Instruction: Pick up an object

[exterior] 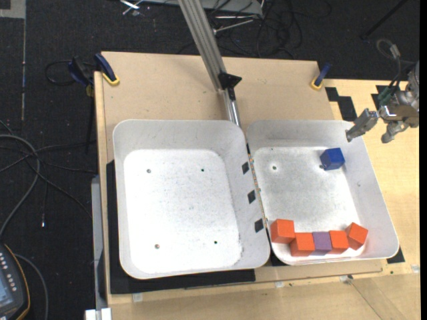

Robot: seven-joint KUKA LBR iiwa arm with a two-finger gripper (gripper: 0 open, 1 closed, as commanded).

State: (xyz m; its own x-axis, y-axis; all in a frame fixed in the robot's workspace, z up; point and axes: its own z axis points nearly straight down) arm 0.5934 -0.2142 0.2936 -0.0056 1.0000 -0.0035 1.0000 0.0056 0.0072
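The hand [377, 127], fingers spread and holding nothing, should drop onto the lone blue cube [332, 158] just below-left, clear of the bin wall [373, 179].

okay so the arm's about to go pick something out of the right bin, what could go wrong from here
1. The orange blocks and the purple block sit packed in a row against the right bin's near wall, so the fingers may find no gap to slide into.
2. The open hand hangs over the far rim and could clip it descending toward the blue block.
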